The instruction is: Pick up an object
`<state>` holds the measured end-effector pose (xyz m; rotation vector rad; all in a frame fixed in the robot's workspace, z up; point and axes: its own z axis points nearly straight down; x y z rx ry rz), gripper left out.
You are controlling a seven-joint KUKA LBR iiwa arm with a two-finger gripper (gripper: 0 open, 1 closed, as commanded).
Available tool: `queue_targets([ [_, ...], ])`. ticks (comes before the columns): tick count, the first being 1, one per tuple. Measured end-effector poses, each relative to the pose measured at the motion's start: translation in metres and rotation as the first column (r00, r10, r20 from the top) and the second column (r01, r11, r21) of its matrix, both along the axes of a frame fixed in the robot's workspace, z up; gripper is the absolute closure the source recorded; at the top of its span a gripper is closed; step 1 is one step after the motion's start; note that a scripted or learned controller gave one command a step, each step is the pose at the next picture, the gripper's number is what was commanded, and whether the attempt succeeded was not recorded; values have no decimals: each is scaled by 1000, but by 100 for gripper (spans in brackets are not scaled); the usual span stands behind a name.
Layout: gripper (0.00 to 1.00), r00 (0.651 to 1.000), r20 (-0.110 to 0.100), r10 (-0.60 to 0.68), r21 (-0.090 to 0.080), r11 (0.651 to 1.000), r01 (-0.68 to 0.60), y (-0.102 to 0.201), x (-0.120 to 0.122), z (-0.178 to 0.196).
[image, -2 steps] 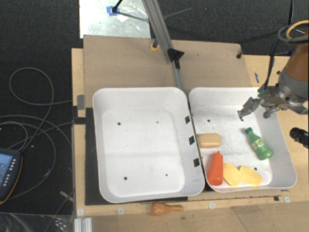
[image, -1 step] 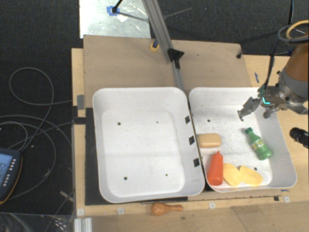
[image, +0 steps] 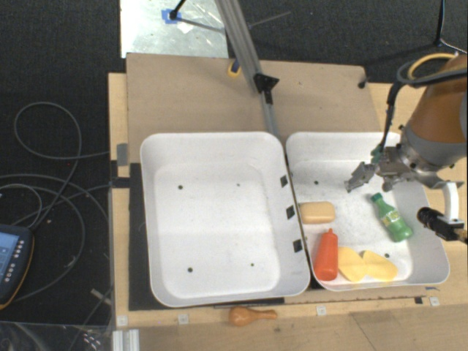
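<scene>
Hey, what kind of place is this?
Probably a robotics lab test bench: a grey arm over two white bins, toy food like a green bottle, and loose cables on dark carpet.

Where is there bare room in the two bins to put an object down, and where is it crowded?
The left bin shows only bare white floor. In the right bin, the back strip between the far wall and the beige block is free. Its front is crowded: red bottle, yellow pieces, green bottle, with the gripper above.

arm (image: 439, 115) cut off at rt edge | tablet (image: 13, 262) cut by left edge
</scene>
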<state>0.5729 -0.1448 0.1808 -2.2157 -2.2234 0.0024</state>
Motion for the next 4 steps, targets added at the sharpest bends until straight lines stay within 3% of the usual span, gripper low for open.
queue_targets([
  [2, 0, 1000, 0, -3, 0, 1000, 3, 2, -11, -92],
  [3, 100, 1000, 6, -3, -1, 1000, 3, 2, -9, -79],
  [4, 100, 1000, 8, 1, -2, 1000, -1, 4, -9, -35],
])
